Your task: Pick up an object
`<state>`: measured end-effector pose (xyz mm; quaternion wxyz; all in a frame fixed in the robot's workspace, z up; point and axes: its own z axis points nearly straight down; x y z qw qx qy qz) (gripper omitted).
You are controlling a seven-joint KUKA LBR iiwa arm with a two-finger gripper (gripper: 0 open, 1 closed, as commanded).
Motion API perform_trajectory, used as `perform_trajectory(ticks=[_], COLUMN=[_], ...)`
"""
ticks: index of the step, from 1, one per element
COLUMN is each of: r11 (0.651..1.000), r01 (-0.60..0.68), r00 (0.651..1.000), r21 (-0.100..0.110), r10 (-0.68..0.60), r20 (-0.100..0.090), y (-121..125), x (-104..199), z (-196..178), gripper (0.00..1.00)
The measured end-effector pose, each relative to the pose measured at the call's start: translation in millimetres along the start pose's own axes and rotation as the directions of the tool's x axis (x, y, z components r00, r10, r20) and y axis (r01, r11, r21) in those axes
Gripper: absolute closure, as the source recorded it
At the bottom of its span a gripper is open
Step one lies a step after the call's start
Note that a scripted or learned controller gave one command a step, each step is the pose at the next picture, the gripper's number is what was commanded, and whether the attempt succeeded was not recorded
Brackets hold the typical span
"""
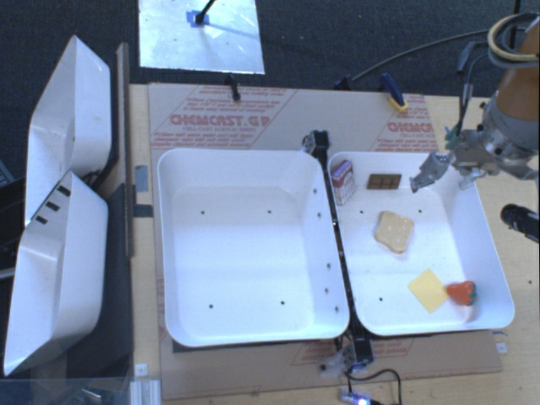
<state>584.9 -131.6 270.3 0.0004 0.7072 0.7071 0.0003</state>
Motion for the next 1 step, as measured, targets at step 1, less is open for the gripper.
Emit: perform_trajectory(ticks=[1], r11=[1.000], r01=[-0.004], r00=[1.000], r21=[0.014], r10=[0.004], r20=[-0.002], y=[-55.9], x=[-39.1], z=[167.2], gripper=[0.00])
